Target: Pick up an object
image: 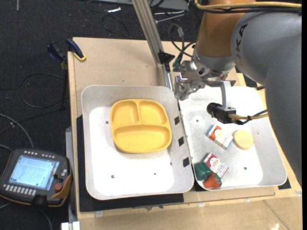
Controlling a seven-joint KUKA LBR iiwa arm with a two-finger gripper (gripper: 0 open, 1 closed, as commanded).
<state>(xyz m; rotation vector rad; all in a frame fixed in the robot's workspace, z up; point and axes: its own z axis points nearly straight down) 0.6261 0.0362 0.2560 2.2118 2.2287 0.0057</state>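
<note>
I see a small red-and-white carton (pixel 220 136) lying tilted in the right bin (pixel 268 176), beside a pale yellow round (pixel 242 139). Gripper (pixel 184 91): grip unreadable.

Single fixed camera, mounted above the bench (pixel 120 51), looking down at a slant. Both white bins fall inside the frame: left bin (pixel 96 176) near centre, right bin (pixel 268 171) toward the right side. Far edge of the bench sits high in the frame, near edge low, so the view faces across the bench from its near side. Mid-distance: whole bench top visible, plus dark floor (pixel 33 104) at left and top. Arm (pixel 259 37) enters from the right, large and close to the lens.
</note>
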